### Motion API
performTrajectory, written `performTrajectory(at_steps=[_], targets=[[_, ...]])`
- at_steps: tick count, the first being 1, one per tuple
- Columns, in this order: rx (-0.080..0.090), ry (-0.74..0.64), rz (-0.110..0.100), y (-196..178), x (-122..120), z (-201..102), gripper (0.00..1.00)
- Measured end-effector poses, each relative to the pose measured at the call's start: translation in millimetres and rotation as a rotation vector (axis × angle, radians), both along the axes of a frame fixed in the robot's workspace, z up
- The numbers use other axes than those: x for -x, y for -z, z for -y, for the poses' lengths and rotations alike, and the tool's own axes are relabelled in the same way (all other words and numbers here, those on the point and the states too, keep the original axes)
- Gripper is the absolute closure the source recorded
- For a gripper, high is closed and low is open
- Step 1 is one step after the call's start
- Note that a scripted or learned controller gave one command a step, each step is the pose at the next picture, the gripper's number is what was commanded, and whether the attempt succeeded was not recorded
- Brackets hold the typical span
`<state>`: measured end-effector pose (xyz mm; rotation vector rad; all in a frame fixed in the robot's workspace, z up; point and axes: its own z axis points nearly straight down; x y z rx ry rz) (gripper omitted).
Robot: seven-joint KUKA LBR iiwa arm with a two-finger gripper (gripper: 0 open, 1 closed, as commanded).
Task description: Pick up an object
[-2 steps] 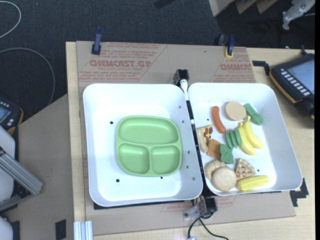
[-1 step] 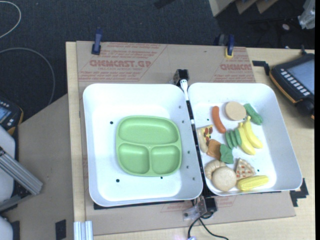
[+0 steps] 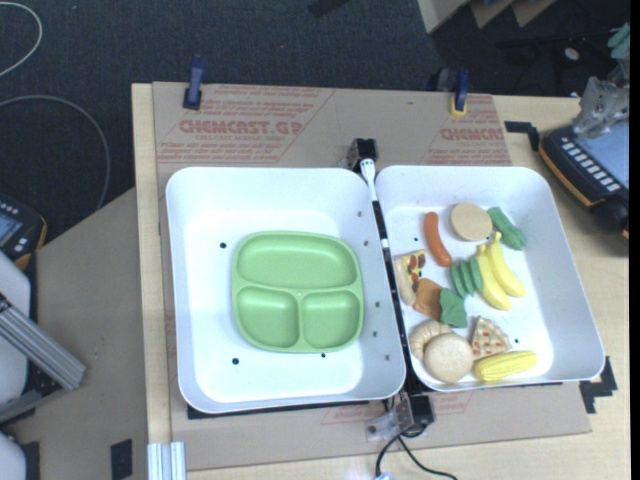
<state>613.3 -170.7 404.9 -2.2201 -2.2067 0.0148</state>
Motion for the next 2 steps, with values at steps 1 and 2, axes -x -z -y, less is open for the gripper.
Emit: performTrajectory(at_steps=[1, 2], targets=[[-0.003, -0.006, 0.001, 80.6, 63.7, -42.6, 1.0], [-0.003, -0.01, 0.004, 127.2, 134.6, -104.5, 1.0]])
